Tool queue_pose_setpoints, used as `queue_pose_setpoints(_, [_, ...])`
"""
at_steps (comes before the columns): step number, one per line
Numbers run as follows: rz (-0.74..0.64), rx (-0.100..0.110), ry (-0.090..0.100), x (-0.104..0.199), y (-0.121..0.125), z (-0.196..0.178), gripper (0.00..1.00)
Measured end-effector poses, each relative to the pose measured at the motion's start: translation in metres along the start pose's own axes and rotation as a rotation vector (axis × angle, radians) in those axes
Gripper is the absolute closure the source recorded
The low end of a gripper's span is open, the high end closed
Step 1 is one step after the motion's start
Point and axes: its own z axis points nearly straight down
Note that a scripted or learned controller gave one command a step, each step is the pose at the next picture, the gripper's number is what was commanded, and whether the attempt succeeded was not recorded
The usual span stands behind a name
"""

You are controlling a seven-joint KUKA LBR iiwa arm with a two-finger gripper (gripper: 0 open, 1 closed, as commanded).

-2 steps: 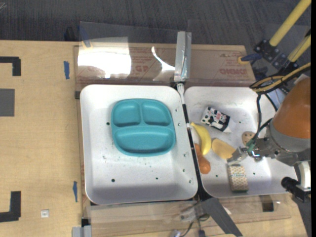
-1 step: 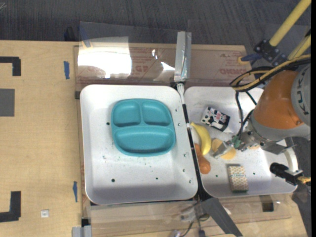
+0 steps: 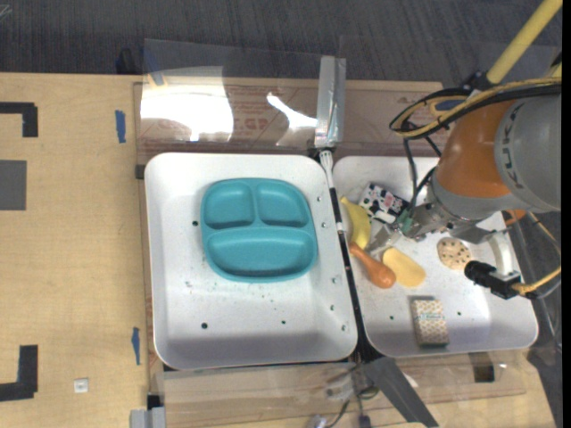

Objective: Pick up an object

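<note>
Several small objects lie in the right bin (image 3: 500, 333). A yellow banana-like piece (image 3: 357, 224) rests by the left wall, with an orange carrot (image 3: 375, 268) and a yellow lemon-shaped piece (image 3: 406, 268) just below it. A black-and-white item (image 3: 384, 201) lies toward the back. A spotted cookie (image 3: 453, 253) sits to the right, and a patterned block (image 3: 429, 319) stands near the front. My gripper (image 3: 385, 236) is low in this bin, between the banana piece and the lemon-shaped piece, just above the carrot. The wrist hides whatever lies under it.
The left bin (image 3: 178, 319) holds a teal divided plate (image 3: 259, 228). A ridge (image 3: 343, 266) separates the two bins. Cables (image 3: 428, 114) loop over the back right. A clear plastic sheet (image 3: 232, 105) lies behind the bins.
</note>
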Motion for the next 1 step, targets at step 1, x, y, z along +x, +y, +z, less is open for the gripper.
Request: queue_pose_setpoints(1, [-0.085,0.002,0.003,0.0191,-0.0676,-0.001,0.0])
